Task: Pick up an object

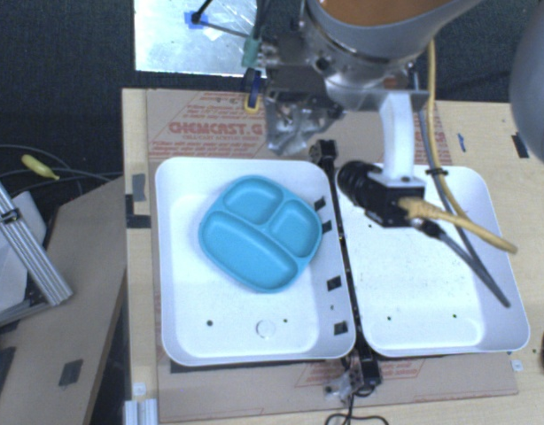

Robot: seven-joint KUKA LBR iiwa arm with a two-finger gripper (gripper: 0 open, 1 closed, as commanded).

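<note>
blue divided plate (260,231), white bins (179,237)

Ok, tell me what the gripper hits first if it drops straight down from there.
Probably the brown cardboard behind the left bin, near that bin's back rim. The gripper hangs beyond the blue divided plate, though depth is hard to judge.

A blue divided plate (260,232) lies in the left bin (179,326).

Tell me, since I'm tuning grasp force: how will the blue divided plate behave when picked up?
The blue divided plate looks like rigid moulded plastic, so probably stiff and light. Its glossy surface may be slippery. It lies flat and wide in the left bin, so it likely won't roll, though a rim pinch could tilt it.
</note>
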